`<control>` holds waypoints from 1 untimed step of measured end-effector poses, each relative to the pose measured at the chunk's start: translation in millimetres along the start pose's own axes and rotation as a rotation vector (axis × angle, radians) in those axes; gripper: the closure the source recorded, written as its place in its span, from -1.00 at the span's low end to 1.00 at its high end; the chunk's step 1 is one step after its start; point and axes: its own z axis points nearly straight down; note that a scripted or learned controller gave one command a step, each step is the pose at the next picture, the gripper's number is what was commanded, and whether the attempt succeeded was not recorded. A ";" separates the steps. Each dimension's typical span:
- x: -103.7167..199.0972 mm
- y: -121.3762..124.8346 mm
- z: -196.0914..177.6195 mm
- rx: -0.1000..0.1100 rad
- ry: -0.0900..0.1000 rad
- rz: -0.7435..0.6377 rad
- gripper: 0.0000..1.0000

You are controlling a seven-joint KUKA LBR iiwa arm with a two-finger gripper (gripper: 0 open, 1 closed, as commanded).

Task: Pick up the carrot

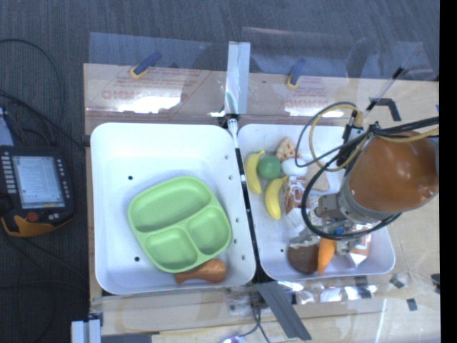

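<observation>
The carrot [325, 255] is a small orange cone lying near the front wall of the right bin [382, 261], its tip pointing toward the front. The arm's orange wrist band [395, 171] hangs over the right half of this bin. Below it, the grey gripper [334, 227] is seen from above, directly over the carrot's thick end. The gripper body hides where it meets the carrot, so I cannot tell whether they touch.
A brown rounded piece [305, 257] lies against the carrot's left side. Two yellow bananas [273, 198], a green ball [269, 167], a white egg [293, 168] and a packet [294, 191] fill the right bin's left part. The left bin holds a green divided plate [180, 224] and a brown drumstick [203, 271].
</observation>
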 end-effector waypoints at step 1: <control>10.3 -3.5 -0.2 0.000 -0.010 -0.348 -1.00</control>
